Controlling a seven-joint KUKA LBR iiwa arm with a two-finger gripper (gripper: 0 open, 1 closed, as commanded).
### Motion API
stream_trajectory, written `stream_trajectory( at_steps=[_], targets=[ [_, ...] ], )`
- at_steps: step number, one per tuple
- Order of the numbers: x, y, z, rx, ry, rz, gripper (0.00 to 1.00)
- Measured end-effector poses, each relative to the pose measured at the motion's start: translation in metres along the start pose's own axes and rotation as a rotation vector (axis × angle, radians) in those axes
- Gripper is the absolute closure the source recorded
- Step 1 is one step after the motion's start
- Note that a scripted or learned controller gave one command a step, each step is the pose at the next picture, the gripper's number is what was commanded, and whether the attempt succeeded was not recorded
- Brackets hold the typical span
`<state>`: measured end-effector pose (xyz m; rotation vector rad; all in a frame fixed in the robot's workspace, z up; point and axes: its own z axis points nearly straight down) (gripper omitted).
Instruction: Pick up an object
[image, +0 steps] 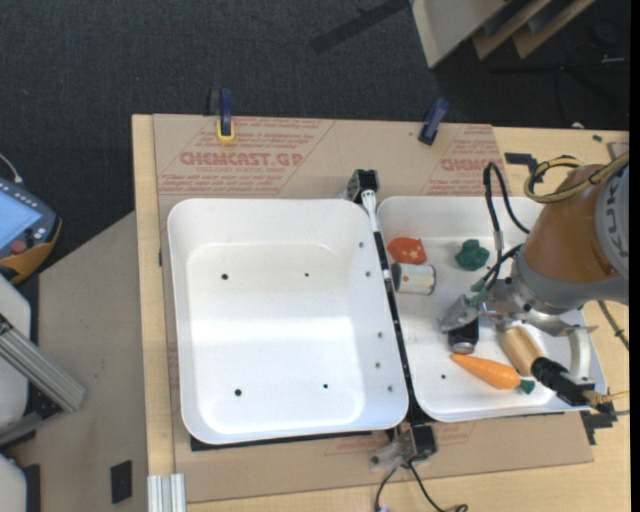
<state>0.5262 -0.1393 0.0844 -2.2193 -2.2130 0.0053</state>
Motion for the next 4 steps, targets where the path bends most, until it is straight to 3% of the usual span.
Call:
stream_trajectory(
  at_steps=[1,2,3,4],
  targets=[
    [0.0,0.004,-0.011,-0.009,-0.003,-0.001,1.0],
    [0.078,-0.041,-0.104,-0.011,-0.001,-0.01,1.0],
    [0.138,0.053,-0.101,-0.016,-0.002,-0.011,1.0],
    [0.232,0.042,-0.1,-0.008,0.001,-0.013,1.0]
  ],
)
